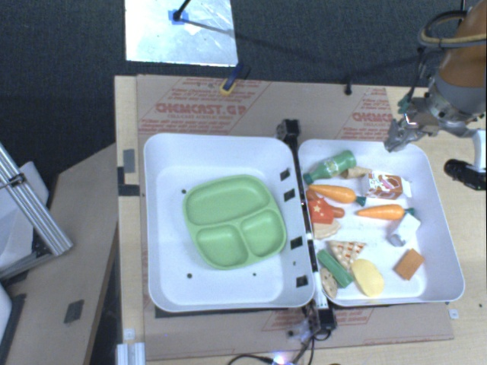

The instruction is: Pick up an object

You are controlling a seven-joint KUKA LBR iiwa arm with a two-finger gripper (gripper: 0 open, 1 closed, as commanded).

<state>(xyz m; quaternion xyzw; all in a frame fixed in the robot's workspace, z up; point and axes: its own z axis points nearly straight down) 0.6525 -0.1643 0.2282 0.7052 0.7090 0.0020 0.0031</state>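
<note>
On bench (91,226): two white bins (221,147), green tray (232,220) left; tool (399,137) state unclear.

I see two shallow white plastic bins (221,147), smooth with a slight sheen. The green three-compartment plastic tray (232,220) looks matt. The desk (84,204) reads as pale, matt board. The brown printed cardboard sheet (198,105) looks dull. The crinkled silver foil square (181,21) appears glossy.
</note>
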